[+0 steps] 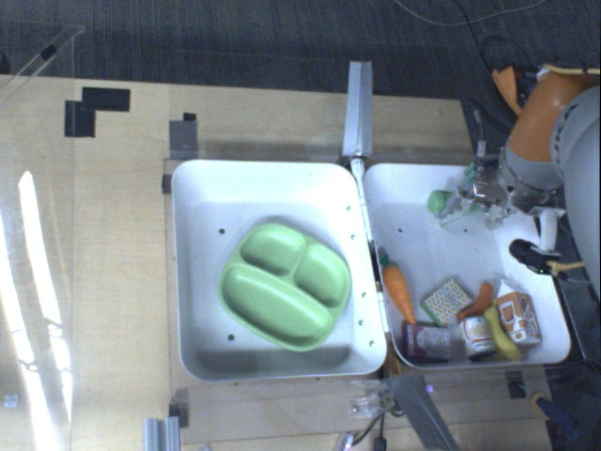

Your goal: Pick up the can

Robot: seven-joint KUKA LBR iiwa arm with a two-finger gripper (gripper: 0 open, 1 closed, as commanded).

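I see gripper (476,203) low over far end of right bin (413,181), finger spread impossible to tell, green object (439,200) just left. Can (479,334) sits at near right, between banana (507,338) and dark packet (427,340). Left bin (192,195) holds green divided tray (285,284).

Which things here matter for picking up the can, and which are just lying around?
For the job: can; pincer; right bin.
Lying about: green tray; carrot; banana; small carton; green round thing; patterned packet.
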